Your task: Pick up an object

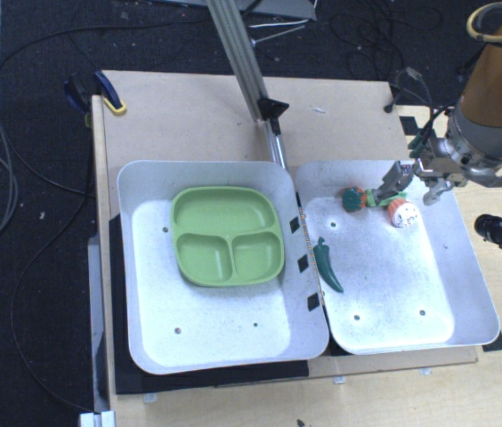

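Arm: you have the grey arm (491,87) coming in from 3 o'clock, its wrist over the upper right corner of the right bin (447,327).

Gripper: the gripper (397,181) sits low at the bin's 1 o'clock area, tips just beside the toys; at this slant and blur I cannot tell whether it is released or clenched, and nothing can be seen lifted clear of the floor.

Nearest objects: a small green-and-orange toy (354,199) lies at 12 o'clock in the right bin, and a round white-and-orange piece (402,213) lies just beside it towards 1 o'clock, both touching or nearly touching the gripper's tips.

Other candidate: a dark green pepper-shaped toy (325,266) lies at 9 o'clock in the same bin, near the wall shared with the left bin (144,327), well apart from the gripper.

Left bin contents: a green divided plate (229,236) fills its centre.

Step in hand: judged from this, you are at the closing stage on the small cluster.

Doing it well: centre on one piece, probably the round one, rather than straddling both; descend until the tips bracket it, close fully, then lift straight up and check that it rises.

Risk: the round piece may roll out; the bin wall at 12 o'clock crowds the approach.

Writing: no brand, label or lettering is legible anywhere.
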You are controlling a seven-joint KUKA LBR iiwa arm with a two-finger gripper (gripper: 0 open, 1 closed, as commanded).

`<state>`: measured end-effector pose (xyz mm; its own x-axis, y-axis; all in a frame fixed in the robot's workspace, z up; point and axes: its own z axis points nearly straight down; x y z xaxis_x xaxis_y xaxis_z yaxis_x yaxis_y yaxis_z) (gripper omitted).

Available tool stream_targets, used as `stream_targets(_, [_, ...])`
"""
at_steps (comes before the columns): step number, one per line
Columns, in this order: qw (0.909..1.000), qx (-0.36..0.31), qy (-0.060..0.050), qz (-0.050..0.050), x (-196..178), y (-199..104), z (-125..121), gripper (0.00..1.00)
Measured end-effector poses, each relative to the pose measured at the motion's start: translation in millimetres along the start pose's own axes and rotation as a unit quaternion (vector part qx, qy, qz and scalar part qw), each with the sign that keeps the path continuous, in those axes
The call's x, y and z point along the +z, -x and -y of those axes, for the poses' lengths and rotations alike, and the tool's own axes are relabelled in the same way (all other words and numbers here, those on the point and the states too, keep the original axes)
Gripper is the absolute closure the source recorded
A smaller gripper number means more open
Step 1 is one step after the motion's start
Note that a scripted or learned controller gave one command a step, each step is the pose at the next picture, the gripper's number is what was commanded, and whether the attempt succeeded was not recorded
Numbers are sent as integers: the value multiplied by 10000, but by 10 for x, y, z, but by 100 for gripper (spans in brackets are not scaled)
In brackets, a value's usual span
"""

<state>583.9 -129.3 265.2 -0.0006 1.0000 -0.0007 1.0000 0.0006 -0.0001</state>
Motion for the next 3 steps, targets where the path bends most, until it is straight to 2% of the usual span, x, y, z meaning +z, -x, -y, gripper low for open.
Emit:
stream_targets(2, [10000, 8, -25, -6, 943, 66, 146, 0])
stream_targets(3, [10000, 10, -34, -10, 1541, 63, 248, 0])
